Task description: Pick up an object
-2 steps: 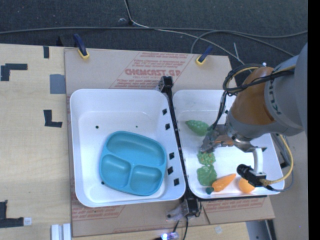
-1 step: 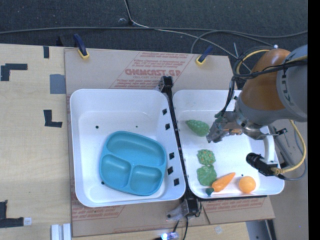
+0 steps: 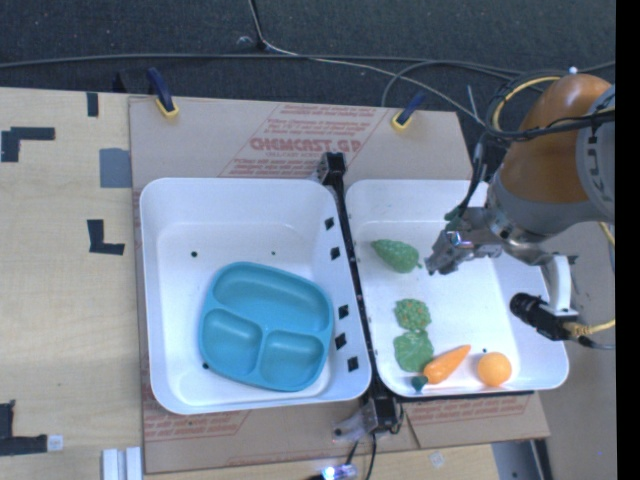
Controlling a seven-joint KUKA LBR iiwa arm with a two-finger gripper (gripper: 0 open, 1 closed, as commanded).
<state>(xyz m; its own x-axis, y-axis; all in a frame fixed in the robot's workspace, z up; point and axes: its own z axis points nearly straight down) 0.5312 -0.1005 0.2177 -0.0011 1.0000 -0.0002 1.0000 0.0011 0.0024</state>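
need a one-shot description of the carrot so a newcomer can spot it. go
Start at the right bin, the one the arm reaches into. Go to its near edge, where a row of small items lies. The carrot is the tapered orange piece lying at a slant with a green tip, between a green leafy lump on its left and a round orange ball on its right; it alone is long and pointed.

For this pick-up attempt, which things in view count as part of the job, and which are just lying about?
Part of the job:
gripper
green leafy piece beside it
second green piece
third green piece
carrot
orange ball
right bin holding these

Lying about:
blue divided plate
left bin
two clamps on the board's far edge
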